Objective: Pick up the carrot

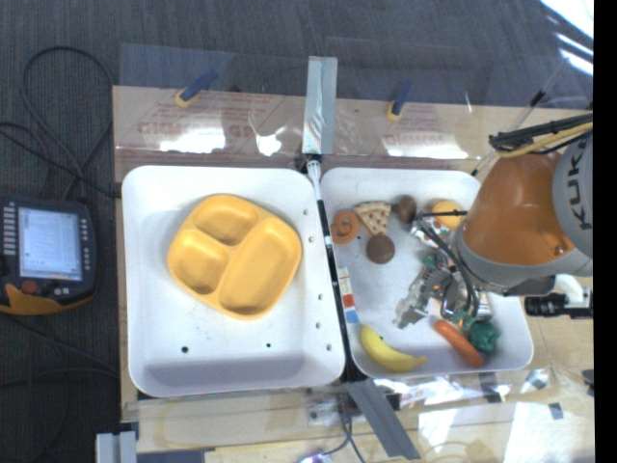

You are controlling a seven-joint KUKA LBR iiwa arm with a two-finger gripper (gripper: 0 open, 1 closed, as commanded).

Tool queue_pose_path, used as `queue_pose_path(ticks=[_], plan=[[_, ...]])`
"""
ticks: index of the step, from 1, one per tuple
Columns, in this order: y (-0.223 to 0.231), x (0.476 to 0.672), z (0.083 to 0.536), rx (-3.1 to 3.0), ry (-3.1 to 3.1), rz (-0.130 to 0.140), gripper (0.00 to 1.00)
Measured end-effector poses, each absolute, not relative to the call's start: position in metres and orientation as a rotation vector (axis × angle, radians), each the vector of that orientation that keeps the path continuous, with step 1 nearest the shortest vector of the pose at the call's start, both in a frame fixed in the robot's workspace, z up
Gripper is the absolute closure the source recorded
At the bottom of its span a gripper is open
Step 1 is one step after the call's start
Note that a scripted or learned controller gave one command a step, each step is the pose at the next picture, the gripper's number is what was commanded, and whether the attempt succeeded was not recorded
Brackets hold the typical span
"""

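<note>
Overhead, the gripper [416, 309] hung low in the right bin [501, 360] with its fingers slightly parted and nothing between them, and the carrot [457, 342], green top [484, 336] attached, lay just right of and below the fingertips, apart from them. Just below the fingers lay a banana [390, 350]; above them sat a brown ball [381, 249], a pizza slice [373, 217], an orange ring [344, 226] and a small brown piece [406, 207]. Well to their left, the other bin [154, 355] held a yellow divided plate [234, 255].
</note>
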State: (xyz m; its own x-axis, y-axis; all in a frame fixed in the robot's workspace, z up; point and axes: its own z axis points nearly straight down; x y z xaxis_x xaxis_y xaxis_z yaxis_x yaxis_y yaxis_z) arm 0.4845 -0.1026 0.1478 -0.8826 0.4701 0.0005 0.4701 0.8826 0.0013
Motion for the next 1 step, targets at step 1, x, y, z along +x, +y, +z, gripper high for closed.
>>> queue_pose_path(ticks=[1], plan=[[-0.1514, 0.4849, 0.2021, 0.114, -3.143, 0.002, 1.0]])
